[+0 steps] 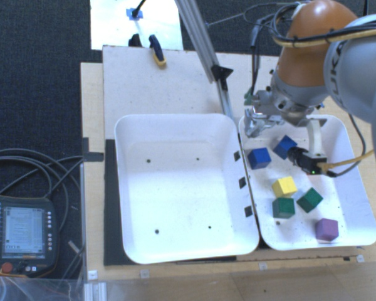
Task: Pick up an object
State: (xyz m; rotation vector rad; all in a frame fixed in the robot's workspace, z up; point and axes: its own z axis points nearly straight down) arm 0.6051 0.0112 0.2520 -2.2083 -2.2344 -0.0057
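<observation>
The grey two-finger gripper (258, 123) hangs over the far left corner of the right shallow white plastic bin (356, 168). I cannot tell its state. It holds nothing visible; a small blue cube (259, 158) lies near.

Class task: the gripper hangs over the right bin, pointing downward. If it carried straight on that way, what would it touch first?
Most likely the bare white floor at the far-left corner of the right bin, under the gripper. The nearest blue cube sits slightly nearer the camera; depth is unclear, so a brush is possible.

Left of my tool, dark carpet (37, 61) is lying under a wooden bench (175, 74); a teach pendant (22, 234) is resting there, cables (31, 165) trailing.
</observation>
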